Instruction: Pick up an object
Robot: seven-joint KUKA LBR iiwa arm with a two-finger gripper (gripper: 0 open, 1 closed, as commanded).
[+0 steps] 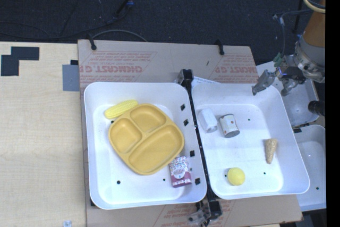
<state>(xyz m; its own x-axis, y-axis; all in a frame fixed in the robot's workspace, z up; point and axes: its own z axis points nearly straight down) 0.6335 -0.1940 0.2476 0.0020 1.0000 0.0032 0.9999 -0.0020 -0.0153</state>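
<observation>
1. The left bin (93, 114) lies on the table (37, 130), its right wall against the other bin
2. A yellow corn cob (120, 108) lies near the left bin's far left corner, touching the far left rim of the yellow divided plate (146, 137)
3. The plate, with three compartments, fills the middle of that bin and sits turned at a slant
4. A small red and white packet (180, 171) lies near the left bin's near right corner, just beside the plate's near right edge
5. The right bin (295, 159) carries four things, any of which could be picked up
6. A white cylinder (207, 120) lies on its side near the right bin's left wall, and a small tin can (229, 125) lies just beside it toward the middle
7. A yellow ball (236, 176) rests close to the near edge of the right bin
8. A tan ice-cream cone (271, 150) lies near the right wall, well apart from the can
9. The end effector (275, 81) hangs over the far right corner of the right bin, its two fingers spread wide with nothing between them
</observation>
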